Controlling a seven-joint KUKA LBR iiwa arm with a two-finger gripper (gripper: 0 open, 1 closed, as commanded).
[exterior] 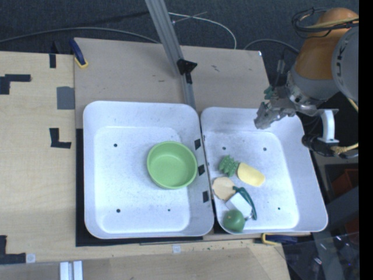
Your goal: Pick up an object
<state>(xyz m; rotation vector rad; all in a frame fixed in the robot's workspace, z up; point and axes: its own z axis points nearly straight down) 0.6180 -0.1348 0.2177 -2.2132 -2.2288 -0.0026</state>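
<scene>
My gripper hangs over the back edge of the right bin, with nothing visible between its fingers. Near the front left of that bin lies a cluster of small objects: a spiky green toy, a yellow piece, a tan round piece, a white and green item and a green ball. The gripper is well behind and to the right of this cluster. A green bowl sits in the left bin.
A grey metal pole slants across the bench behind the bins. Cables run over the dark floor at the back. The wooden bench top stretches to the left, marked with black tape.
</scene>
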